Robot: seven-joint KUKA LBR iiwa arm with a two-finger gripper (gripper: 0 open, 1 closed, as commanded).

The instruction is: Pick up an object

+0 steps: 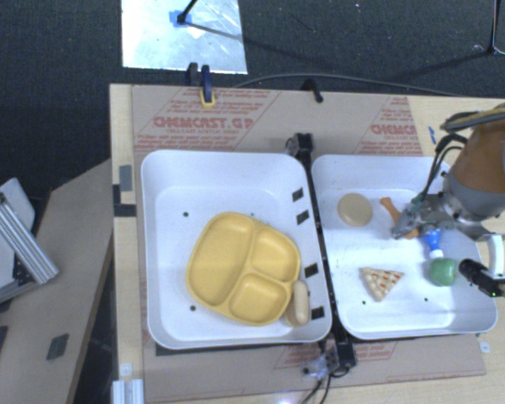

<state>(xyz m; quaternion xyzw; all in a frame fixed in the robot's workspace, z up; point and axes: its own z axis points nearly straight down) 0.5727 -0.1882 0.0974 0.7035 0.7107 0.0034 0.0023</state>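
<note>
Pizza slice toy [380, 281] lies low-left of the tool [410, 224] (grip state unclear), orange stick [390, 207] beside it.

Viewpoint: we look down from above the bench [261, 108], at a slant.
Facing: our far edge lies at the top, the near edge at the bottom.
Coverage: we take in the left bin [164, 225] and right bin [454, 314] whole, plus dark floor [50, 57] beyond.
Distance: moderately far; both bins fit side by side.
Arm entry: the arm [488, 167] comes in from our right.
</note>
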